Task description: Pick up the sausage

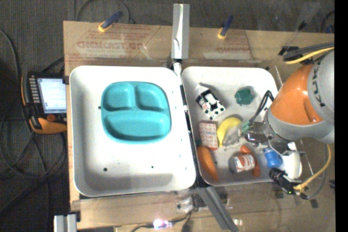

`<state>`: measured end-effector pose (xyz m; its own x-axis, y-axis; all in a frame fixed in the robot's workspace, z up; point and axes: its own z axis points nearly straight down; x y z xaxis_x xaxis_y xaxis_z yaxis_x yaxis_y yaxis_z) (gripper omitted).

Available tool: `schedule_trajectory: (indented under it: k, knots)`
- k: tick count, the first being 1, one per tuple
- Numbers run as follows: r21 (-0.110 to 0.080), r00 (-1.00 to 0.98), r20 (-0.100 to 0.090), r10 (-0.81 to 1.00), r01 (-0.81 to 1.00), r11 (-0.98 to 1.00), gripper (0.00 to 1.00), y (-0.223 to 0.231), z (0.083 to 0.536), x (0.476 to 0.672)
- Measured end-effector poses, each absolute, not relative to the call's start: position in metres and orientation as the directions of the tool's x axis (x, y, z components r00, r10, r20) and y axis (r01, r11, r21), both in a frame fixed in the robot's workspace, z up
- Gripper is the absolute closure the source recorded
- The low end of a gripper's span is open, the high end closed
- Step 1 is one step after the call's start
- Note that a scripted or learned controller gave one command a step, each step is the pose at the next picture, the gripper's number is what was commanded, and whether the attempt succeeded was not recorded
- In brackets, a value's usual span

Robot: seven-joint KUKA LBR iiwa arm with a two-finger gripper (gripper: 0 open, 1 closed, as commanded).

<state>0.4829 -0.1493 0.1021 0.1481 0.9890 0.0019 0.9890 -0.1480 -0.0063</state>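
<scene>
Two shallow white bins are set side by side on a brown board: a left bin (81, 171) and a right bin (261, 76). One turquoise divided plate (136, 111) (three compartments) lies in the left bin. Seven small items are counted in the right bin: one black-and-white block (210, 104), one dark green lump (244, 95), one banana (227, 129), one small printed packet (208, 135), one sausage (207, 163), one can (242, 162) with a red-and-white label, and one blue piece (271, 159) partly hidden under the arm.

The sausage is orange-brown, smooth and elongated. It lies flat in the near left corner of the right bin, close to the bin's left wall, just below the packet and to the left of the can.

One gripper (246, 132) is positioned just right of the banana, above the can; nothing is seen between its fingers, and their spread cannot be told.

The board rests on dark grey carpet. Two clamps (110, 20) hold its far edge, loose cables cross the floor, and a handheld control unit (46, 99) lies left of the bins.
</scene>
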Motion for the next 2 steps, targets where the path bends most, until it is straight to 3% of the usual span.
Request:
schedule_trajectory:
  k: [1, 2]
  knots:
    - [0.006, 0.119, 0.014, 0.993, 0.993, -0.12, 0.0, -0.177, 0.0902, 0.4901]
    - [0.011, 0.121, 0.008, 0.993, 0.993, -0.121, 1.0, -0.18, 0.0987, 0.4916]
